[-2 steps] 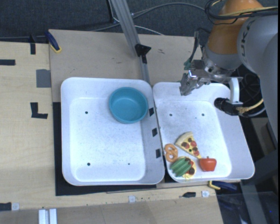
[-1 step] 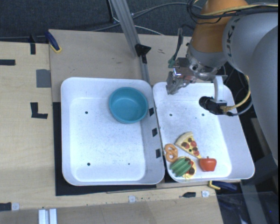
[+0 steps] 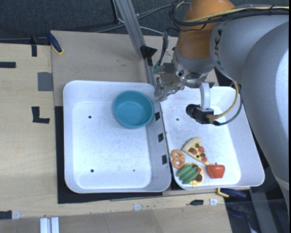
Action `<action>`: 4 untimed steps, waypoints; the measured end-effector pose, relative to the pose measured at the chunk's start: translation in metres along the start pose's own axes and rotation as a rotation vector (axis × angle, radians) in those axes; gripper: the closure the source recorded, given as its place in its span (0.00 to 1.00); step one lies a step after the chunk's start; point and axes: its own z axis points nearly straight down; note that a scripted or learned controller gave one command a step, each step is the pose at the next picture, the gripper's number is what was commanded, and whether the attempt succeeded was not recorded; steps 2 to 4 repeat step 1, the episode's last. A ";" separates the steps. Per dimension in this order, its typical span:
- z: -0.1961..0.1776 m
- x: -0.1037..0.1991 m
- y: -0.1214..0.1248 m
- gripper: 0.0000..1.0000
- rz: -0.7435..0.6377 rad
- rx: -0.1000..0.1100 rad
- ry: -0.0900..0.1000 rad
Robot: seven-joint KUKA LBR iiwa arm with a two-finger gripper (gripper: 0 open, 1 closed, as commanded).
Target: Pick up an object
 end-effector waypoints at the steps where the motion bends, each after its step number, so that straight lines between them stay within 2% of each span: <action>1: -0.005 0.060 -0.003 1.00 0.000 0.000 0.000; 4: -0.005 0.060 -0.003 1.00 0.000 0.000 0.000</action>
